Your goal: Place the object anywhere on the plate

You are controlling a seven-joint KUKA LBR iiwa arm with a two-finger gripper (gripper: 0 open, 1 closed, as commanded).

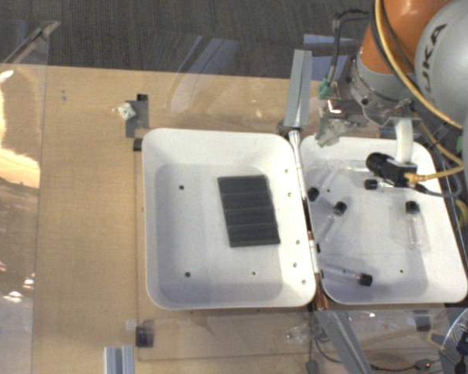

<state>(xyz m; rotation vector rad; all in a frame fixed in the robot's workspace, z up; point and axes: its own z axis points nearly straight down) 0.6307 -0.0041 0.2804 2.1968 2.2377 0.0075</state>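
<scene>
Best to bring the tool (328, 131), open or closed impossible to tell, squarely down over one capped tube (339, 207) in the right bin (446, 285), well clear of neighbours, before crossing to the dark plate (249, 210).

A dark grey rectangular plate (249, 210), ribbed with faint crosswise lines, lay flat on the floor of the left white bin (164, 232), slightly right of that bin's middle and turned a little off square to its walls. In the right white bin (444, 287) several clear plastic tubes with black caps were scattered: one (349, 274) lay near the front wall, another (413, 224) toward the right side, and two (331, 216) near the left wall, all lying on their sides, apart from the plate.
</scene>
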